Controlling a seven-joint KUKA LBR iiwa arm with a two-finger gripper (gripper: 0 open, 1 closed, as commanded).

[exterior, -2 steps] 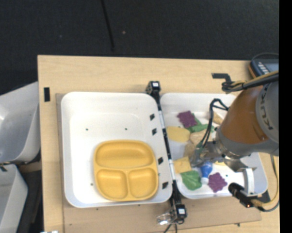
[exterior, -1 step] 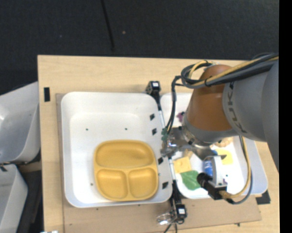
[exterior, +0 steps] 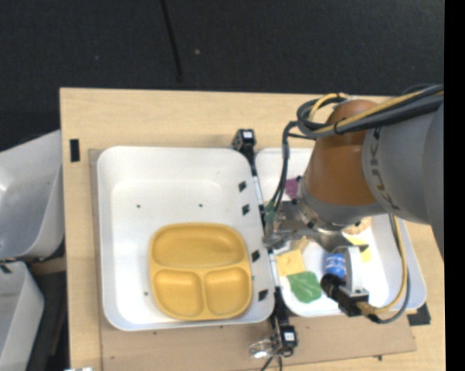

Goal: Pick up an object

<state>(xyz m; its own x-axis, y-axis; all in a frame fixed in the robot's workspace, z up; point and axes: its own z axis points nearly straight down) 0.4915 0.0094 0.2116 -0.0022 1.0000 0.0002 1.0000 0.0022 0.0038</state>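
Observation:
A yellow three-compartment plate [exterior: 199, 270] lies in the left bin [exterior: 140, 184], toward its front. The right bin [exterior: 414, 280] holds small items: a green piece [exterior: 303, 286], a pale yellow block [exterior: 290, 263], a blue object [exterior: 335, 266] and a purple bit [exterior: 293, 185] by the arm. The arm's orange band [exterior: 341, 161] and grey body hang over the right bin. My gripper [exterior: 283, 234] is low at the right bin's left edge, just above the yellow block; its fingers are lost in the clutter.
The divider with black clips [exterior: 256, 207] runs between the two bins. Cables [exterior: 387, 304] loop around the wrist over the right bin's front. A white container [exterior: 16, 199] stands off the bench at the left.

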